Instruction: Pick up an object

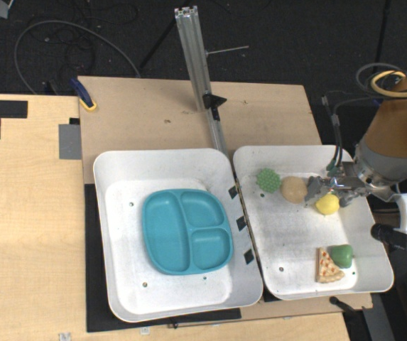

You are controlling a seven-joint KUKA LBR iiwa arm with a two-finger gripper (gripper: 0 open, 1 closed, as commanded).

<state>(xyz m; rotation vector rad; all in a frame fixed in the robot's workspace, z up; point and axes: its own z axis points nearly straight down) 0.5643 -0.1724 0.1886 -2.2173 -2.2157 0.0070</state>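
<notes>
The right bin (288, 261) holds several small objects. A green bumpy ball (268, 180) lies near its far left, and a tan round object (292, 189) lies beside that ball. A yellow lemon-like object (327, 205) sits just right of the tan one. My gripper (326, 188) hangs low over the gap between the tan object and the yellow one, and partly covers the yellow one's top. A pizza slice (327, 267) and a green object (342, 254) lie together near the bin's front right corner.
The left bin (118, 190) holds a teal divided plate (187, 230). An upright aluminium post (197, 69) stands behind the two bins. The arm's orange band (391, 130) reaches in over the right bin's far right edge.
</notes>
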